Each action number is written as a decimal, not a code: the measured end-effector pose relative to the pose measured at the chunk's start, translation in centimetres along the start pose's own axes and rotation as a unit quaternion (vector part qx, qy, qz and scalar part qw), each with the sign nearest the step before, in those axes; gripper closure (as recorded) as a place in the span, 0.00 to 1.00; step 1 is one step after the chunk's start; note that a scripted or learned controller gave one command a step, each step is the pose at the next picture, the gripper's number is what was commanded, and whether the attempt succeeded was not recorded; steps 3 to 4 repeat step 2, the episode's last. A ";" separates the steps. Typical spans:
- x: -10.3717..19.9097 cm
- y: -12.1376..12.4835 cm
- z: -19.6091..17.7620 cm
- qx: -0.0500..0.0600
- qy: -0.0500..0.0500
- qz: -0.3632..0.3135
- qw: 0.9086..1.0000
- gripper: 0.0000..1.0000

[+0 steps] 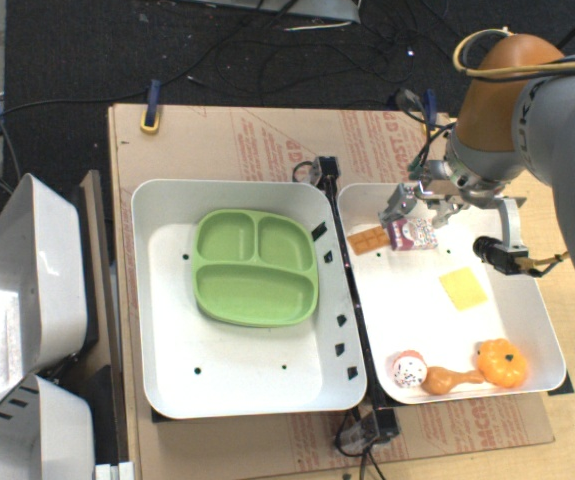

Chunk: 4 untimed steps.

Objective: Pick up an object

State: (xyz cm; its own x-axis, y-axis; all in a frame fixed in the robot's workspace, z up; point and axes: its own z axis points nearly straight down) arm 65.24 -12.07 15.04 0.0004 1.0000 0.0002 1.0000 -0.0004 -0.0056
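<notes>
The hand (404, 208) hangs over the right bin (527, 298), just above a purple packet (410, 233) (touching, perhaps). Its grip I cannot tell.

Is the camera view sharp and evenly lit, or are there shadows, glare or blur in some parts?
In the camera view the light is soft and even; the green plate and yellow square look sharp. The white bins are bright, nearly washed out. The arm close to the lens is slightly blurred, and the gripper casts only a faint shadow.
</notes>
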 end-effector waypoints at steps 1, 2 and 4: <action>0.0 0.1 5.1 -0.004 -0.001 0.000 1.000 0.00; -0.1 0.3 3.5 -0.008 -0.003 0.000 1.000 1.00; -0.1 0.3 3.5 -0.008 -0.003 0.000 1.000 1.00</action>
